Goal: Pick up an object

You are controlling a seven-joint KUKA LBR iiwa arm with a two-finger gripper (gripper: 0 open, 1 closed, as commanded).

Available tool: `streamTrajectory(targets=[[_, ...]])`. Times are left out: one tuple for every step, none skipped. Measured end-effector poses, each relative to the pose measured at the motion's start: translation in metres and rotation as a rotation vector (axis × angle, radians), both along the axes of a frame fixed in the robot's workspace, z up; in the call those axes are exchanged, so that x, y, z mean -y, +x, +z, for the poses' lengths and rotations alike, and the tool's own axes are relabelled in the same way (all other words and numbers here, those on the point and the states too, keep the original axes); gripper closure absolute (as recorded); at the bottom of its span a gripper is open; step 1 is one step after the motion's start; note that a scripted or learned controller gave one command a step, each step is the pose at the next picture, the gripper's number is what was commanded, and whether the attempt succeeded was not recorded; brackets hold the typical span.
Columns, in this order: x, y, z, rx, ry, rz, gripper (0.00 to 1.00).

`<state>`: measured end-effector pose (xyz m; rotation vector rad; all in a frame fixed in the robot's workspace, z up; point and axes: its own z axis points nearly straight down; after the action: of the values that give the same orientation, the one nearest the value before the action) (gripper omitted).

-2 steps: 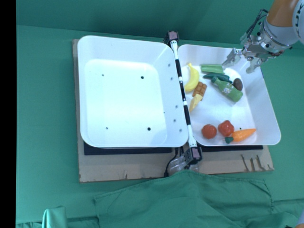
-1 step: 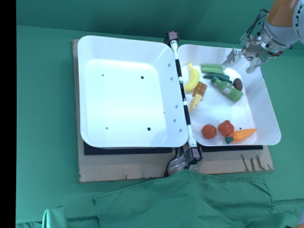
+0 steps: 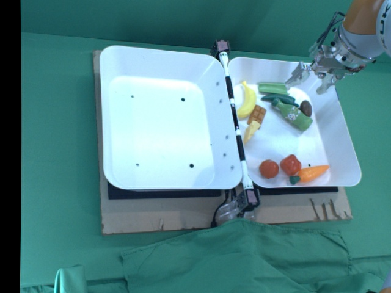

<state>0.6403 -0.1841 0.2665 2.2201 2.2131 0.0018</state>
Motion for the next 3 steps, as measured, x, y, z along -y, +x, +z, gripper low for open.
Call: streamTrajectory(targets=[[0.0, 0.0, 0.0, 0.0, 0.0, 0.0, 0.0], [0.0, 0.0, 0.0, 0.0, 0.0, 0.0, 0.0], [0.0, 0.0, 0.0, 0.0, 0.0, 0.0, 0.0]])
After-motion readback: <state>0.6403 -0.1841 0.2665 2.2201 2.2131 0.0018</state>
